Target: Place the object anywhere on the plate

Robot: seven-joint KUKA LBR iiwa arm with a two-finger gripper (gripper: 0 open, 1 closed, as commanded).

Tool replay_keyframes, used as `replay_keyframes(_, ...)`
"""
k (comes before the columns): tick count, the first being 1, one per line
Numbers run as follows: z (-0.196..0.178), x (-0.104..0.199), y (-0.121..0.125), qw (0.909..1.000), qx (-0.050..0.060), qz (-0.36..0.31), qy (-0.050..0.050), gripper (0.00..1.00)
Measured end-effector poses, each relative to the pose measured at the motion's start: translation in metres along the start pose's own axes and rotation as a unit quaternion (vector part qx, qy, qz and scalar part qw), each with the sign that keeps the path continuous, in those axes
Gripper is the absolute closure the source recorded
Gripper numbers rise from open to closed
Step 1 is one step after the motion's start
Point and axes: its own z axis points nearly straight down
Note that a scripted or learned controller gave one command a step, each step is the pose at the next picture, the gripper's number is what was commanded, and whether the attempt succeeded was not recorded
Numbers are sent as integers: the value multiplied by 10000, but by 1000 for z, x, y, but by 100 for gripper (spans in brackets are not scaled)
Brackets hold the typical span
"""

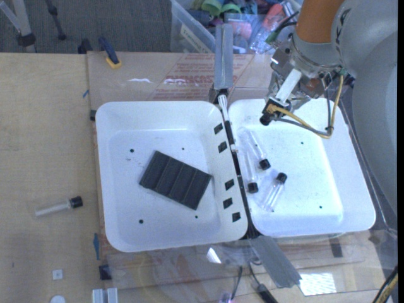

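Note:
A black ridged plate (pixel 175 179) lies flat in the left bin (pixel 113 131), a little below its middle. Three clear vials with black caps lie close together in the left half of the right bin (pixel 328 169): one (pixel 255 149) nearer the back, one (pixel 245 169) beside the divider, one (pixel 274 192) nearer the front. My gripper (pixel 307 86) hangs over the back edge of the right bin, up and to the right of the vials and apart from them. I see nothing held in it.
Another clear vial (pixel 55 207) lies on the wooden bench left of the bins. A clear tub of coloured items (pixel 233 5) stands behind the bins. A grey bar (pixel 223 59) rises behind the divider. A yellow cable (pixel 315 128) loops over the right bin.

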Motion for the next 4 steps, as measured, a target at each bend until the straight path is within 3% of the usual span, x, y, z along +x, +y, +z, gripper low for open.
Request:
replay_keyframes(1,-116,40,-52,9953,1,-971,-2,100)
replay_keyframes(2,-98,78,-122,9939,13,1098,1,100)
replay_keyframes(3,36,109,-194,9845,10,1754,-4,100)
replay_keyframes(4,81,116,-228,9935,23,-1138,-22,100)
